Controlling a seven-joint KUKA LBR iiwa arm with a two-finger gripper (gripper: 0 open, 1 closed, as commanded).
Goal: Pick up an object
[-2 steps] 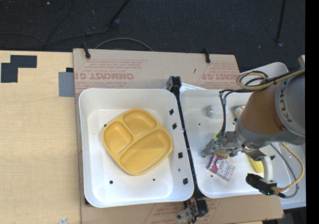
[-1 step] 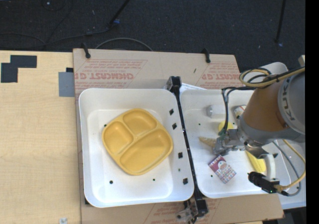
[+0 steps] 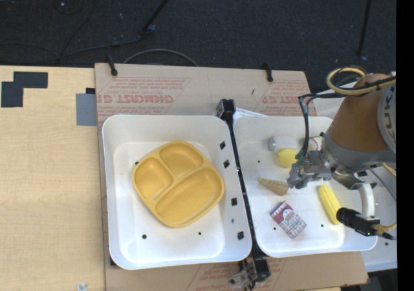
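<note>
Camera view shows the tool (image 3: 299,177) low inside the right bin (image 3: 310,246), under the grey arm (image 3: 359,125) with its orange band. How wide the tool stands I cannot tell, because the wrist covers it from above, and no object is seen held in it.

Closest to the tool is the tan wedge (image 3: 273,185). It lies flat just on the tool's left in the view, with its broad end next to the tool; whether they touch I cannot tell. A little above the tool, toward the far wall, is the yellow ball (image 3: 286,157), near but apart. Farther the same way, beyond the ball, is a small grey thing (image 3: 272,144), too small to name. On the other side of the tool, toward the near right, the corn cob (image 3: 329,203) lies at a slant. Below the tool, toward the near wall, is the red and white packet (image 3: 288,220), flat and turned a bit.

Well apart from the tool, to the view's left, stands the left bin (image 3: 123,218) with a yellow divided plate (image 3: 178,183) in it. Both bins rest on a cardboard sheet (image 3: 168,92), and beyond it is the pale wooden surface (image 3: 45,186).
</note>
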